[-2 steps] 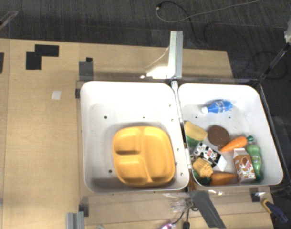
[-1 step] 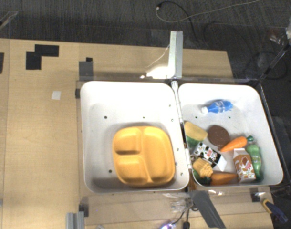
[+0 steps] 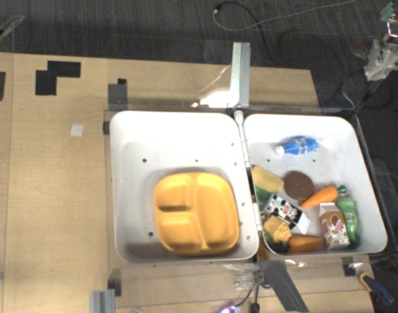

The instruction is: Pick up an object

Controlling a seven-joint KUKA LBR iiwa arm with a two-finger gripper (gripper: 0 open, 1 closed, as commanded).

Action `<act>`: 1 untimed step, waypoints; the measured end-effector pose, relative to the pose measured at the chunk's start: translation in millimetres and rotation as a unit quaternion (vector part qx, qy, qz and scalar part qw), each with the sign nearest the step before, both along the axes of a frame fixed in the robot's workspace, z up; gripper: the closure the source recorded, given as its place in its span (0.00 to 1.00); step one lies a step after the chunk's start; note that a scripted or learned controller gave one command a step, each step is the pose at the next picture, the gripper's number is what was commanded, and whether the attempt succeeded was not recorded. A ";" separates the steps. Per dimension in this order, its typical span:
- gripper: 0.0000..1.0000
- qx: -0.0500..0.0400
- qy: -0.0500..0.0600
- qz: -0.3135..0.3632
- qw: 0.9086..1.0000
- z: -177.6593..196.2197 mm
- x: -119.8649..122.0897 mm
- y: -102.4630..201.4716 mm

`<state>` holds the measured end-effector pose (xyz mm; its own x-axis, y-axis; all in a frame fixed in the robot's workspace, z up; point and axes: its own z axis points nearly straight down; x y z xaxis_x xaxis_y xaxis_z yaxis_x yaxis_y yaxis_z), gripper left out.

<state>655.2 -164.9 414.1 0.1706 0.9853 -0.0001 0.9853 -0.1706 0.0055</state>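
Note:
The right bin [image 3: 355,142] holds several small items. A blue bottle [image 3: 298,146] lies on its side near the far wall. Along the front lie a yellow block [image 3: 267,179], a round brown disc [image 3: 298,185], an orange carrot [image 3: 320,196], a green bottle [image 3: 348,215], a brown and white carton [image 3: 333,227], a black and white packet [image 3: 283,209], a tan waffle-like piece [image 3: 276,228] and an orange-brown sausage shape [image 3: 306,243]. These front items crowd together and touch. The left bin [image 3: 140,142] holds a yellow divided plate [image 3: 196,211], near its front right.
A metal post [image 3: 241,70] stands behind the rim shared by the two bins. Black markers [image 3: 55,75] sit on the wooden bench at the far left. Cables and a small fixture [image 3: 383,54] lie on the dark floor at the top right.

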 end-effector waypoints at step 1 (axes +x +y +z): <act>1.00 0.001 -0.001 -0.178 0.984 23.4 11.6 -34.8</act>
